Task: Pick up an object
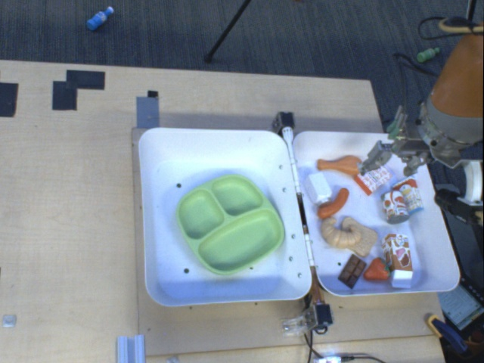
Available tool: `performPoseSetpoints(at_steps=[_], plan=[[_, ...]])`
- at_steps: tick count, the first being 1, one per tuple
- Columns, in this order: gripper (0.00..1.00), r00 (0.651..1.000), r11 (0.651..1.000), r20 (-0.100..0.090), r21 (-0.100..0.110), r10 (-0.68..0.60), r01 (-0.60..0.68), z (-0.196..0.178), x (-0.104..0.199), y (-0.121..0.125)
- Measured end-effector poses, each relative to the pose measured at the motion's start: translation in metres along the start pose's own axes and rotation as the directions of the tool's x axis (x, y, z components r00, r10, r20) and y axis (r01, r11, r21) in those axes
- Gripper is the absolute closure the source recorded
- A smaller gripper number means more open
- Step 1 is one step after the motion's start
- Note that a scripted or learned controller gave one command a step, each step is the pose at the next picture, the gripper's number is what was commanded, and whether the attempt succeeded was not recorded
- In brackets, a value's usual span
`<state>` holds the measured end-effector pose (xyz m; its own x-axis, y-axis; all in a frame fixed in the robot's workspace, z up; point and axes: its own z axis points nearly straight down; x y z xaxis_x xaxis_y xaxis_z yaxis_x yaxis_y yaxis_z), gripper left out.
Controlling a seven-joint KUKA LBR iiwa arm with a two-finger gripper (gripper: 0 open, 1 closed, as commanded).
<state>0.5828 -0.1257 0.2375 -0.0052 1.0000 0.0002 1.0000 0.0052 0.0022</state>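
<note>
My gripper point(395, 154) hangs open near the right bin's point(446, 242) back edge, just above a small packet point(375, 179).

The robot arm point(460, 89) has a big round orange band on top, a grey ring under it, and a small grey metal tool point(395, 154) with thin parts.

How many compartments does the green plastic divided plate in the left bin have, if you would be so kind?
3: on the green plastic divided plate, two small compartments toward the far side, one large compartment along the near side.
</note>
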Motion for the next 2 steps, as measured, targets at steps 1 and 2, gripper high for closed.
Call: performPoseSetpoints(at_steps=[1, 2], plan=[[0.00, 1.000, 1.000, 0.001, -0.014, 0.002, -0.002, 0.1276, 0.0324, 0.0049], [0.00, 1.000, 1.000, -0.001, -0.017, 0.003, -0.003, 0.1315, 0.0338, 0.0054]])
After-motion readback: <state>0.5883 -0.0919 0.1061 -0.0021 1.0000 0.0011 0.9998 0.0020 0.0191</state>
